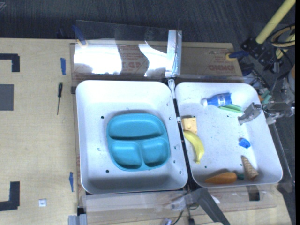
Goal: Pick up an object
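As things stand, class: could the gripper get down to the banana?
Probably yes. The banana lies uncovered by the right bin's left wall, nothing on it; the gripper is over the same bin.

Robot gripper at the frame's right edge, metal parts low, blurred

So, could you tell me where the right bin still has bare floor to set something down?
The widest free patch in the right bin is its middle, between the banana and the small blue piece. The near edge is crowded by the carrot and cone; the far side holds the blue bottle.
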### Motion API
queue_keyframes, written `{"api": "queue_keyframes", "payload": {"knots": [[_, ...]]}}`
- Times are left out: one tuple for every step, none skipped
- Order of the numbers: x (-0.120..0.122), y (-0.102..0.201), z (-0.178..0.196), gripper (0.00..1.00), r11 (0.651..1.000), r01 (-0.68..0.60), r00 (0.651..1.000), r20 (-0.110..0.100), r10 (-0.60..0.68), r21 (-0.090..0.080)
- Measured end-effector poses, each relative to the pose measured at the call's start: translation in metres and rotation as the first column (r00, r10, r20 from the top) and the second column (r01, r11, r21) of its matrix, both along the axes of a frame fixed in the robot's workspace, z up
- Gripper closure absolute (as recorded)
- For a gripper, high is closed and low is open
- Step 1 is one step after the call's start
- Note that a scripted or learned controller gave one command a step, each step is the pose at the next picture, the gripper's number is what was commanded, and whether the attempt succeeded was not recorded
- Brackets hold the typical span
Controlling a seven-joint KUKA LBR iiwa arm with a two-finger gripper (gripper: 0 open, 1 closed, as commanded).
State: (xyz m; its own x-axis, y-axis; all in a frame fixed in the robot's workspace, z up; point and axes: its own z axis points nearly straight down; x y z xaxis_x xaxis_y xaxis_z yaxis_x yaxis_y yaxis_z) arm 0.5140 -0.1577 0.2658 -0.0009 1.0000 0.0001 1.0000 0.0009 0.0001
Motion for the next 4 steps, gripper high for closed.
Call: {"api": "queue_keyframes", "payload": {"knots": [[0.077,0.011,-0.073,0.0,0.999,0.042,0.999,-0.007,-0.042,0.001],[0.08,0.002,-0.178,0.0,0.999,0.052,0.999,0.008,-0.052,-0.001],[0.103,0.033,-0.028,0.0,0.975,0.222,0.975,0.011,-0.222,0.001],[0.151,0.039,-0.12,0.0,0.992,0.13,0.992,-0.008,-0.13,-0.001]]}}
